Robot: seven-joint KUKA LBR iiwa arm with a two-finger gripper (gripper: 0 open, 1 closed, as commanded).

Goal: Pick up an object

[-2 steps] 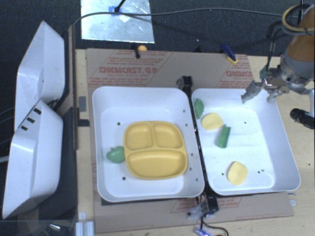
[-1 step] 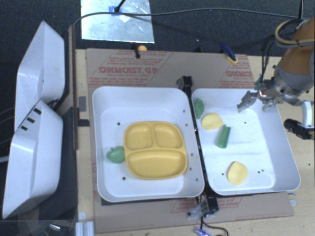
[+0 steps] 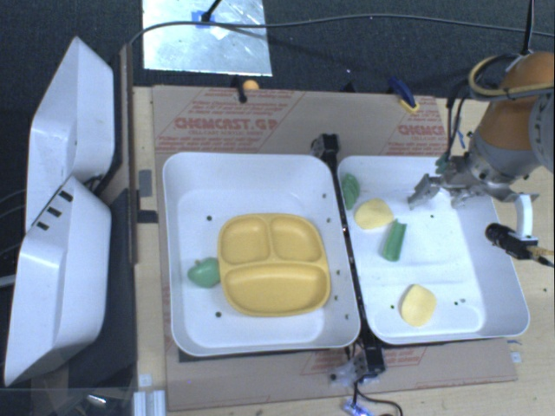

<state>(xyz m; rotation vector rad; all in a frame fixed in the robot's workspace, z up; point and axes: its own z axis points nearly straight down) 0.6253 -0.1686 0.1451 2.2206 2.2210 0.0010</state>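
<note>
Two shallow white plastic bins sit side by side on a cardboard-covered tabletop [image 3: 260,115]. The left bin [image 3: 186,232] holds a yellow three-compartment plastic tray [image 3: 274,263] with a small green leaf-shaped toy [image 3: 205,272] touching its left edge. The right bin [image 3: 494,293] holds a green rounded piece [image 3: 349,190] against its left wall, a pale yellow rounded lump [image 3: 374,214], a green cylindrical stick [image 3: 394,240] just beside that lump, and a yellow flat piece [image 3: 418,305] nearer the front. The grey arm's claw [image 3: 442,191] hangs over the right bin's back area, fingers spread apart, pinching nothing.
</note>
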